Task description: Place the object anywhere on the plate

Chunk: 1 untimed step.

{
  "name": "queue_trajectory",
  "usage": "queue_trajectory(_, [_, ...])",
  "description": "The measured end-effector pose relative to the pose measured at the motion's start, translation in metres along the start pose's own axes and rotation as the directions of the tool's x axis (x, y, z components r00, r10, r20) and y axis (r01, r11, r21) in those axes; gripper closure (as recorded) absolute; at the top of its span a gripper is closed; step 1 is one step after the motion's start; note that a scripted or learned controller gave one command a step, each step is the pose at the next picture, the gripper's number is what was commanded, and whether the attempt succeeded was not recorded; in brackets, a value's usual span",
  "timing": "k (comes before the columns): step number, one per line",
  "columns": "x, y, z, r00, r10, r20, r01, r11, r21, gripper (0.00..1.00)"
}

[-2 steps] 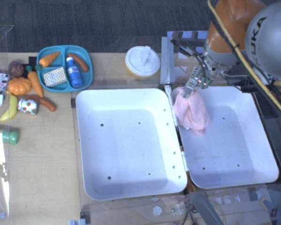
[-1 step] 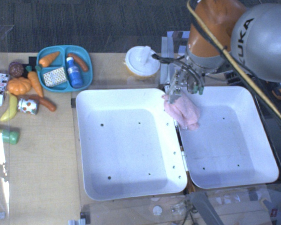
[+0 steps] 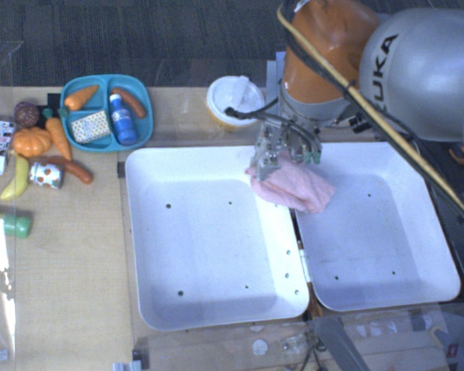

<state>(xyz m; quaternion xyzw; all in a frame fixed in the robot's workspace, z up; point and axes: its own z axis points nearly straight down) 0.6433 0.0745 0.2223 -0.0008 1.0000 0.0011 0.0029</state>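
Observation:
A soft pink object point(image 3: 298, 188), crumpled like a cloth, hangs over the seam between the two white bins. My gripper point(image 3: 271, 165) is at its upper left end, fingers shut on that pink object, which looks lifted off the bin floors. The blue divided plate point(image 3: 137, 85) stands on the bench at the far left, beyond the left bin point(image 3: 207, 298). It holds a toy carrot point(image 3: 81, 96), a blue bottle point(image 3: 122, 118), a sausage point(image 3: 135, 105) and a cracker point(image 3: 89, 127). The arm's orange band point(image 3: 325, 36) rises above the gripper.
A white cup with a yellow rim point(image 3: 235, 101) stands just behind the bins, left of the wrist. Toy foods lie left of the plate: a pumpkin point(image 3: 31, 142), a banana point(image 3: 14, 181), a can point(image 3: 45, 175). The right bin point(image 3: 392, 281) lies under the arm.

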Motion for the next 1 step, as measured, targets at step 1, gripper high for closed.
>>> queue_trajectory(1, [-0.0001, -0.0001, -0.0001, 1.0, 0.0, 0.0, 0.0, 1.0, 0.0, 0.0])
